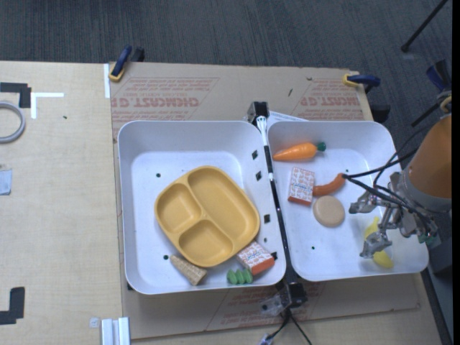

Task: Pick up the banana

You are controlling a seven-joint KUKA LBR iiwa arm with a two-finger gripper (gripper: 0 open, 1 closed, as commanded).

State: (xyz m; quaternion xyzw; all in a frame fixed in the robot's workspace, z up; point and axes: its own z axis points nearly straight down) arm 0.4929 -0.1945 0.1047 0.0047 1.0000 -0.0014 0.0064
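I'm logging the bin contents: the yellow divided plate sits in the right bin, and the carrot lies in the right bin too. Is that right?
Not quite: the camera view shows the yellow divided plate in the left bin, not the right. The carrot does lie in the right bin.

banana (381,257) — yellow, small | lies flat on the floor of the right bin (338,261), near its front right corner | partly hidden — overall shape hard to tell
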